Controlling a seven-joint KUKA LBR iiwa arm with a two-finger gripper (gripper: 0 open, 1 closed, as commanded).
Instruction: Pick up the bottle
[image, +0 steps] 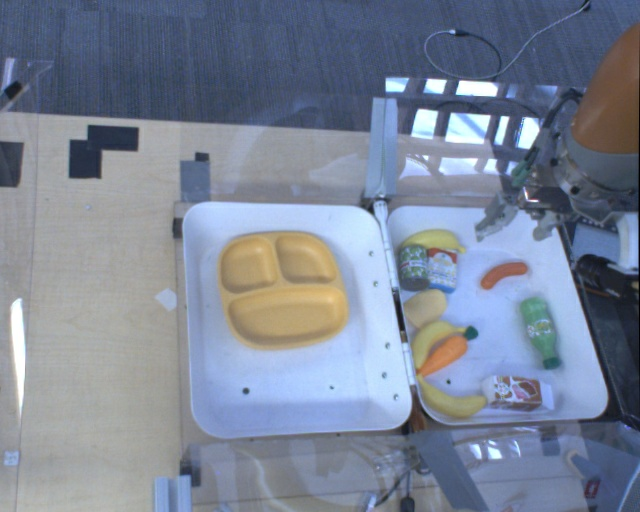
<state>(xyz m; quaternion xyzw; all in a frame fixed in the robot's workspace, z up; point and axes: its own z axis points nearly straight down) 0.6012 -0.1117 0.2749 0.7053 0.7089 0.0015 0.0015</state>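
A green bottle (539, 332) with a pale label lies on its side in the right part of the right bin (590, 400). My gripper (519, 218) hangs above the bin's far edge, well above and beyond the bottle, with its two fingers (491, 219) spread apart and nothing between them. The orange band of the arm sits at the top right.
The right bin also holds a can (413, 266), a small jar (443, 270), bananas (440, 396), a carrot (446, 352), a sausage (503, 273), a potato (424, 305) and a carton (517, 392). A yellow divided tray (283, 288) lies in the left bin (290, 400).
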